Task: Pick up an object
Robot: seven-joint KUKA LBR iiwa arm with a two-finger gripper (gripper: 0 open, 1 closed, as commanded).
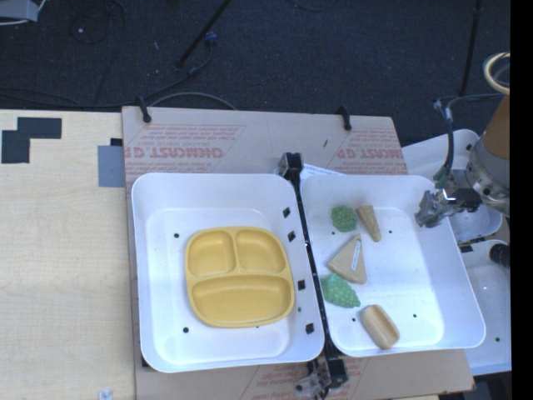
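The right bin (433, 307) holds several small food items. A green leafy piece (343, 217) lies near its far left, with a tan cone-shaped piece (369, 222) beside it. A pale wedge (350, 261) sits in the middle, another green piece (340, 291) lies just below it, and a tan bread-like roll (380, 326) rests near the front. My gripper (431, 207) hovers at the bin's right rim, apart from all the items, with nothing seen held.
The left bin (158, 223) carries a yellow divided plate (238, 275). A black divider clip strip (304, 248) runs between the bins. Cardboard (250, 144) lies under both bins. The arm's body (491, 157) stands at the right edge, with cables on the dark floor behind.
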